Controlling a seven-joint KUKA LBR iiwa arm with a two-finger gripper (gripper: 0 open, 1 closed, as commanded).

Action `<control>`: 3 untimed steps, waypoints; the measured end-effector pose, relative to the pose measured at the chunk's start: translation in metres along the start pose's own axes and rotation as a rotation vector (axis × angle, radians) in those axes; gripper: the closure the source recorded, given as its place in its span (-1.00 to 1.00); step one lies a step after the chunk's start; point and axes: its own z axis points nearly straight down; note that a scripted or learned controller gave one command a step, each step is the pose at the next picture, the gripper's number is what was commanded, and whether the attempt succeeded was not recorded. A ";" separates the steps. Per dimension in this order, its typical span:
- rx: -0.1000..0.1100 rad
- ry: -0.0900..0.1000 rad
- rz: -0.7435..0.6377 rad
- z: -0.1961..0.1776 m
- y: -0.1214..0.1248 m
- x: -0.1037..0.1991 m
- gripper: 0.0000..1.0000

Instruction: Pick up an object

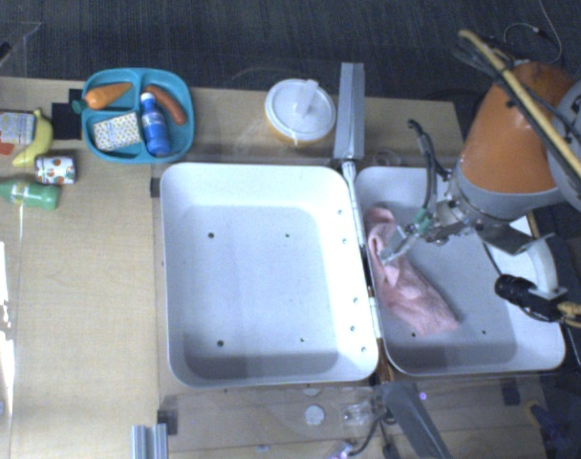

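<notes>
Two-finger gripper (398, 247) down at crumpled pink cloth (405, 280), 9 o'clock side of right white bin (520, 347); finger state unclear. No lift yet.

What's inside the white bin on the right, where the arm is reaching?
A crumpled pink cloth lies inside the right-hand shallow white bin, by its left wall. The claw sits over the cloth's upper part, covering whatever lies beneath.

A blue tray (181, 113) sits at the bench's back left, holding a carrot (110, 94), a blue bottle (155, 124) and a sausage (172, 106). Left of it lie a banana (35, 139), a small can (55, 169) and a green bottle (23, 193). A white lidded tub (301, 111) stands behind the bins.
</notes>
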 end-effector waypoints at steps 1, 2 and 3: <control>0.004 0.001 0.079 0.096 -0.011 -0.062 -1.00; -0.009 -0.004 0.022 0.135 -0.057 -0.087 -1.00; -0.017 -0.005 0.169 0.136 -0.075 -0.096 -1.00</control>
